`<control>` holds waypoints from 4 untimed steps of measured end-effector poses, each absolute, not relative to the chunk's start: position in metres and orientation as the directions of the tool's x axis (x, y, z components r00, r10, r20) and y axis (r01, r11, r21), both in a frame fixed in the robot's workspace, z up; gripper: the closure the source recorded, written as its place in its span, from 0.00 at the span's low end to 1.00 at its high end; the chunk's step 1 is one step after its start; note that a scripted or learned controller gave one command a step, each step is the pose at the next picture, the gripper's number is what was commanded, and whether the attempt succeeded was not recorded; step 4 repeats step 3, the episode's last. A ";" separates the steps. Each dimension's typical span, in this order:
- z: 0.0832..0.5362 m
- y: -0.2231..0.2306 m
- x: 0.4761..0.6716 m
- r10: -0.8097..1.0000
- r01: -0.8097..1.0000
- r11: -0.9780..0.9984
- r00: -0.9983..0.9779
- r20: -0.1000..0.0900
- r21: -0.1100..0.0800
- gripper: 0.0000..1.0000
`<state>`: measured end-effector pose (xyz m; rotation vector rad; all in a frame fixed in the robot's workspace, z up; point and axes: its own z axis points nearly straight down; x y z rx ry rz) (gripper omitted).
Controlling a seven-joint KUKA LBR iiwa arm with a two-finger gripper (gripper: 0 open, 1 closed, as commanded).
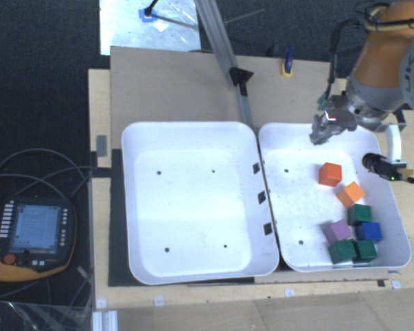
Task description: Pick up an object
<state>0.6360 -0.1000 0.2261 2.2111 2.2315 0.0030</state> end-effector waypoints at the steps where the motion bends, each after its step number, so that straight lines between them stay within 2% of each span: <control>1: 0.238 -0.043 0.627 1.000 1.000 0.011 -0.011 0.003 0.002 1.00; 3: 0.227 0.065 0.616 1.000 1.000 0.010 -0.010 0.003 0.001 1.00; 4: 0.227 0.065 0.616 1.000 1.000 0.010 -0.010 0.003 0.001 1.00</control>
